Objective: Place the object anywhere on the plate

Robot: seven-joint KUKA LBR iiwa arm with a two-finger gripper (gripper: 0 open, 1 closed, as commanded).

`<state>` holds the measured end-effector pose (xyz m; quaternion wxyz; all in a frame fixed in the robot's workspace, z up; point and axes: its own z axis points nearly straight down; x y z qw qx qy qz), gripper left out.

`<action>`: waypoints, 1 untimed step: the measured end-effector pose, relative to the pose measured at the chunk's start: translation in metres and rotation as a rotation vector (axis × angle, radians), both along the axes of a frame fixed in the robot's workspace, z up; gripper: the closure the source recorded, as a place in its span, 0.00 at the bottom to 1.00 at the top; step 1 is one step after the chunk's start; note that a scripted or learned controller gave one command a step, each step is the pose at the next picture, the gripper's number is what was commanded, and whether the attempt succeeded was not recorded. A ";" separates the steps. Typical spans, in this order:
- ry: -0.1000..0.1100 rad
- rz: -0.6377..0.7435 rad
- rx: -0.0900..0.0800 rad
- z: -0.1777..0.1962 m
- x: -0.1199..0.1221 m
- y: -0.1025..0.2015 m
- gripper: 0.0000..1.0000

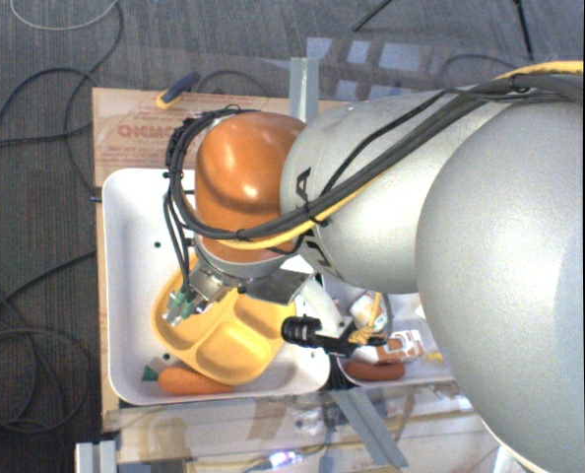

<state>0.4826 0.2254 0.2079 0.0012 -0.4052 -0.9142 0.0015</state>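
A yellow divided plate (235,348) lies in the near part of the left white bin (125,254). An orange carrot (189,382) with a green tip rests on the bin floor against the plate's near left edge. My gripper (188,302) hangs low over the plate's left end, beneath the orange wrist band, and the wrist hides most of it. The arm's body covers the far part of the plate and much of the bin.
The right bin (344,374) peeks out under the arm with a red sausage-like item (376,371), a small orange and white packet (407,343) and a yellow and white piece (368,311). A wooden board (135,126) frames the bins.
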 end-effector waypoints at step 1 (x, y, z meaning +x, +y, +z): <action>-0.005 -0.127 -0.001 0.219 0.002 -0.047 1.00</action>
